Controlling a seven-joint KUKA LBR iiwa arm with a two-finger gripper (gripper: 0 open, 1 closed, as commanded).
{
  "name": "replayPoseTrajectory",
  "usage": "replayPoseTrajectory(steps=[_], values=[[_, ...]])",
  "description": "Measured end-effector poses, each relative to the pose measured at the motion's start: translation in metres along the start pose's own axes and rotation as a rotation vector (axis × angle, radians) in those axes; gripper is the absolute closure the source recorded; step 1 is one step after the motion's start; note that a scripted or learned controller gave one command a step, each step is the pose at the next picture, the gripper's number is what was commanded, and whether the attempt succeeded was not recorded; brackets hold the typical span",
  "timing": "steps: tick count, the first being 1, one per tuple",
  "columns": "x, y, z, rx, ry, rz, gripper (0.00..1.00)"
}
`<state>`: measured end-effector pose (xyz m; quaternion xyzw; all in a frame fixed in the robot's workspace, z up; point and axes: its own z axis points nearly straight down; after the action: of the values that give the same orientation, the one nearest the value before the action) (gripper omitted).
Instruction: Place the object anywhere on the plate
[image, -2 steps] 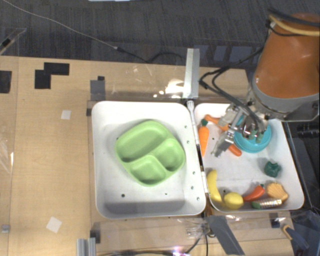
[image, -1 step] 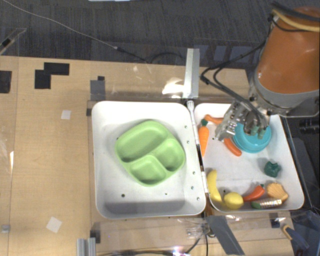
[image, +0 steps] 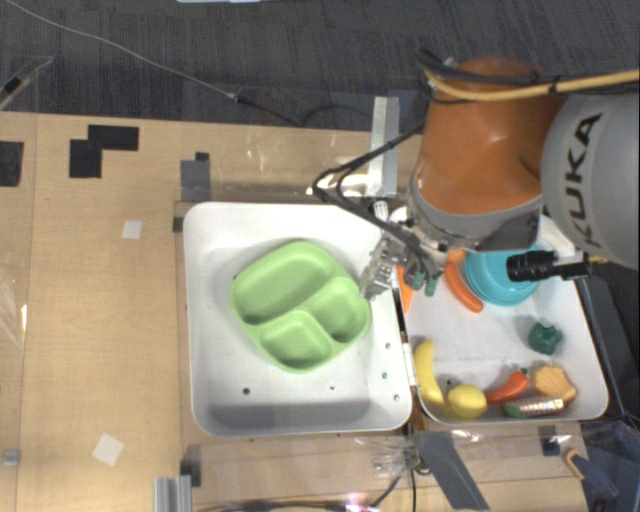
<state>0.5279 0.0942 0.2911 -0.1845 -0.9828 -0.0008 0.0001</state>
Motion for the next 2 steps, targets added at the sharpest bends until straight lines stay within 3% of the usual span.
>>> replayPoseTrajectory(steps=[1, 2], values=[[-0.002, -0.001, -0.003, -0.003, -0.006, 0.004, 0.00], [-0.003, 0.001, -0.016, -0.008, -0.014, 0.000, 1.00]])
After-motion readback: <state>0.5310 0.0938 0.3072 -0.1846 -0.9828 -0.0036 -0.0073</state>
